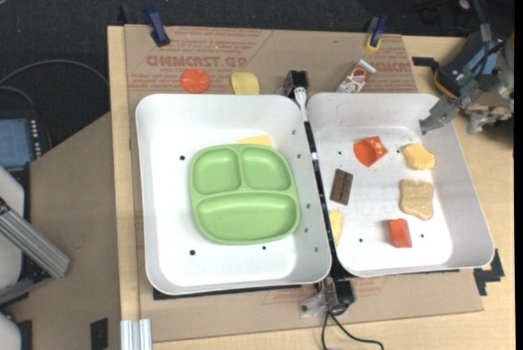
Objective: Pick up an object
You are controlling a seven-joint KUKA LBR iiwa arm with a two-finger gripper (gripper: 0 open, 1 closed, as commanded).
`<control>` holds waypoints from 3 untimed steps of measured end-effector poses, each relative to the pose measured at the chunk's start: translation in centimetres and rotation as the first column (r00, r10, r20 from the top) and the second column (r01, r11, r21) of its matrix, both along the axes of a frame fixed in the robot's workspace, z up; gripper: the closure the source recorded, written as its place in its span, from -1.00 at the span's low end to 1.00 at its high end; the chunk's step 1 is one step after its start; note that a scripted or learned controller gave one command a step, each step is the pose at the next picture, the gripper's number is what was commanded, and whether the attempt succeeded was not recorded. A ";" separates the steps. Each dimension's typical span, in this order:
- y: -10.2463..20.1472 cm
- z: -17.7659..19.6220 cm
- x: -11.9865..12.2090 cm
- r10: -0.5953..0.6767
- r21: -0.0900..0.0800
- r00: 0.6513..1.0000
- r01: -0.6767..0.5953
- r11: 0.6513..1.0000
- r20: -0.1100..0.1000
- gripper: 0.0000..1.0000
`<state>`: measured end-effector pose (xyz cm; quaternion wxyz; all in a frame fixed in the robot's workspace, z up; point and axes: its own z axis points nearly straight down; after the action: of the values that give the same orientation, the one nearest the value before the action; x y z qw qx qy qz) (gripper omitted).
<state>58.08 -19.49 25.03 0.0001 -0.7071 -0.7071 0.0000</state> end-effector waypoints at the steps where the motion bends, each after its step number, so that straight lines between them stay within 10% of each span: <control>1: 1.8 -8.4 -7.7 -0.002 0.005 1.000 0.003 1.000 -0.014 -1.00; 2: 4.3 -16.9 -10.3 0.000 0.002 1.000 0.000 1.000 -0.003 -1.00; 3: 4.1 -15.5 -10.1 -0.003 -0.002 1.000 0.003 1.000 0.004 1.00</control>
<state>47.97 -15.40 9.50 -0.0023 -0.7080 -0.7062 -0.0006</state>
